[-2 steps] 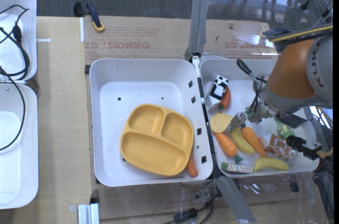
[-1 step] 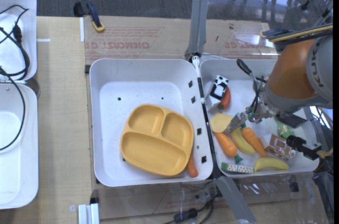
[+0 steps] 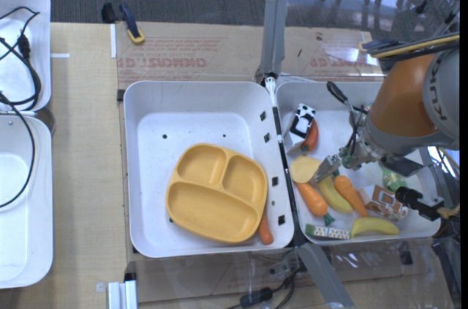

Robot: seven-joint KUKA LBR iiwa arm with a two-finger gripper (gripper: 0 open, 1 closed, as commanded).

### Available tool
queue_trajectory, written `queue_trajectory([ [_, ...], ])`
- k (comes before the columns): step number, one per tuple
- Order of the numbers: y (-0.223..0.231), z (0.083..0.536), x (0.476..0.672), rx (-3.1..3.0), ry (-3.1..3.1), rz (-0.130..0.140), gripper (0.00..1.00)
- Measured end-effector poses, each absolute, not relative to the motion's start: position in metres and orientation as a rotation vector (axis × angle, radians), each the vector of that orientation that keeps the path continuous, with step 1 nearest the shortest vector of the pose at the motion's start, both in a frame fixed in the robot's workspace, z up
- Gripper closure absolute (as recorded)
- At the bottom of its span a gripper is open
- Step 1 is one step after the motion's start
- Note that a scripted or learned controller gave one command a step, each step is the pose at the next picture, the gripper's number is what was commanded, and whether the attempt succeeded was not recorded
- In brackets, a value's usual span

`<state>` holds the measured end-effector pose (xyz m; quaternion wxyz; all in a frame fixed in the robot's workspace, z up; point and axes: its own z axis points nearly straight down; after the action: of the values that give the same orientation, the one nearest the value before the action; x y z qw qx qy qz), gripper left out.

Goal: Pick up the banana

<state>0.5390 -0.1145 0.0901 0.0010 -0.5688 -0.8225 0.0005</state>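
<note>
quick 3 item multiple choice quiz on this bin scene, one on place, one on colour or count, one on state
1. Where does the banana lie?
A. on the tray
B. in the right bin, near its front edge
C. on the bench outside both bins

2. What colour is the divided tray in the left bin?
A. yellow
B. blue
C. green

3. The banana is:
A. lifted above the bin
B. lying in the bin
C. standing upright on the tray

Answers: 1 B, it lies by the right bin's front wall. 2 A, the tray is yellow. 3 B, it lies flat among the other toys.
</note>
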Motion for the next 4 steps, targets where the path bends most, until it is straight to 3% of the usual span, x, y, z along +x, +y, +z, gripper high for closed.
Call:
queue_trajectory([
  [1, -0.115, 0.090, 0.539, -1.786, -2.582, 0.002, 0.00],
  [2, -0.103, 0.090, 0.547, -1.209, -2.898, 0.000, 0.00],
  [3, -0.104, 0.098, 0.547, -1.216, -2.895, -0.001, 1.00],
  [4, -0.036, 0.226, 0.617, -1.149, -2.925, 0.000, 1.00],
])
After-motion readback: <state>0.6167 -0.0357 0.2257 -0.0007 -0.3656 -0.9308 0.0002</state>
